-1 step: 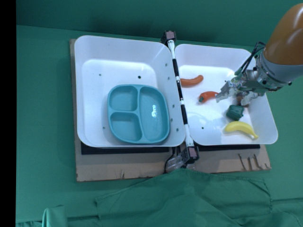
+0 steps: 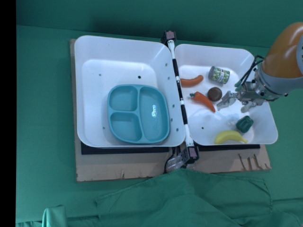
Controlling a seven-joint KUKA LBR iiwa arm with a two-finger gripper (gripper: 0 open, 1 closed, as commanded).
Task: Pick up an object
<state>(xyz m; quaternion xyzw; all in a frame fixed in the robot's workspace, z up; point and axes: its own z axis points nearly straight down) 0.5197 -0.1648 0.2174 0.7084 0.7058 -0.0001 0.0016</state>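
Gripper [image 2: 226, 101]: over right bin [image 2: 265, 131], just beside brown ball [image 2: 214, 93]; jaws' gap can't tell, nothing seen between them.
Ball: dark, round, btwn carrot [image 2: 204, 100] & can [image 2: 219, 74].
Arm [image 2: 284, 56]: cut off at right.

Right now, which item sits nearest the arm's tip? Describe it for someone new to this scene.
Look in the right bin, close to the divider. Beside the orange carrot and below the small can sits a dark brown round item, the only brown thing there.
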